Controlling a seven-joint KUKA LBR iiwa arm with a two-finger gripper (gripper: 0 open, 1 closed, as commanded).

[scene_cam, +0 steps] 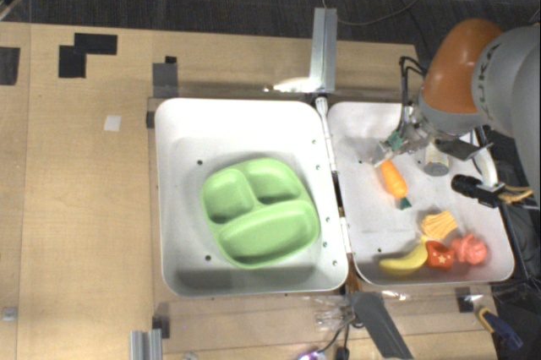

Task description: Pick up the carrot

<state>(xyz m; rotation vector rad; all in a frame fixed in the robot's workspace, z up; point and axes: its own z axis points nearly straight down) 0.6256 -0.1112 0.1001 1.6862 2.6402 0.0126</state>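
The claw [397, 140] is hovering in the right bin [363, 206]; how far it is open, I cannot tell. The carrot [392, 178] is lying just below it, apparently not gripped.

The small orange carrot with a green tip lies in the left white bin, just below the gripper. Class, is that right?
Not quite. The camera view shows the small orange carrot in the right white bin, just below the gripper.
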